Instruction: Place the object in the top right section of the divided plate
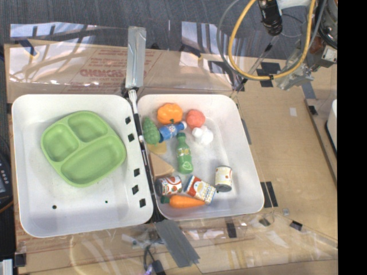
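Observation:
A green divided plate (pixel 83 148) lies in the left white bin (pixel 34 211). Its top right section (pixel 89 127) holds nothing, and neither do the other two. The right bin (pixel 243 153) holds the loose toy foods: an orange fruit (pixel 170 113), a red ball-like fruit (pixel 195 118), a small white piece (pixel 202 135), a bumpy green item (pixel 151 132), a blue bottle (pixel 171 132) and a green bottle (pixel 183 153). Part of the arm (pixel 318 44) with yellow cables (pixel 241 44) hangs beyond the right bin's far right corner, well off the objects.
Near the right bin's front lie a tan wedge (pixel 160 165), a red-labelled can (pixel 169 185), a small carton (pixel 200 189), a carrot (pixel 184 201) and a pale can (pixel 223 178). A black clipped divider (pixel 137 153) separates the bins. Brown cardboard (pixel 287 153) covers the bench to the right.

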### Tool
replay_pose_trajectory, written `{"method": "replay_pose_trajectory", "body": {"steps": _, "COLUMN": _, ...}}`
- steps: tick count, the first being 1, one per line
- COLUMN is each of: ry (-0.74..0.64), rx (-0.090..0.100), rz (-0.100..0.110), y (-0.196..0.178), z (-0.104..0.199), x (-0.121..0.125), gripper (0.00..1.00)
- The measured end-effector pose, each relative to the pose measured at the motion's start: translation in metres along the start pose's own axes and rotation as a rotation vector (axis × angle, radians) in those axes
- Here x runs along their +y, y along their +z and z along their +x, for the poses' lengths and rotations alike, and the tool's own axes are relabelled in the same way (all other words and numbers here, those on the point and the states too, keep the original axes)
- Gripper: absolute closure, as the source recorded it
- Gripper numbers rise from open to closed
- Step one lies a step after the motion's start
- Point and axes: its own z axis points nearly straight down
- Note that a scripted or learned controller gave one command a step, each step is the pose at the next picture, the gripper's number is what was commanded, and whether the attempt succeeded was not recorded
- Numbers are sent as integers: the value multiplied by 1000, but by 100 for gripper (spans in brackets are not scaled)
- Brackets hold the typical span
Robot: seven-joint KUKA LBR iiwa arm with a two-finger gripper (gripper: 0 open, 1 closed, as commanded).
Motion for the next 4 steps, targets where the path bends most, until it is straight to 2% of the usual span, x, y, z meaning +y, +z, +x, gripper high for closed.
{"method": "replay_pose_trajectory", "body": {"steps": 1, "ry": 1, "rx": -1, "rz": 1, "y": 0, "z": 0, "x": 0, "gripper": 0}}
{"method": "replay_pose_trajectory", "body": {"steps": 2, "ry": 6, "rx": -14, "rz": -17, "y": 9, "z": 13, "x": 2, "gripper": 0}}
{"method": "replay_pose_trajectory", "body": {"steps": 4, "ry": 8, "rx": -13, "rz": -16, "y": 9, "z": 20, "x": 1, "gripper": 0}}
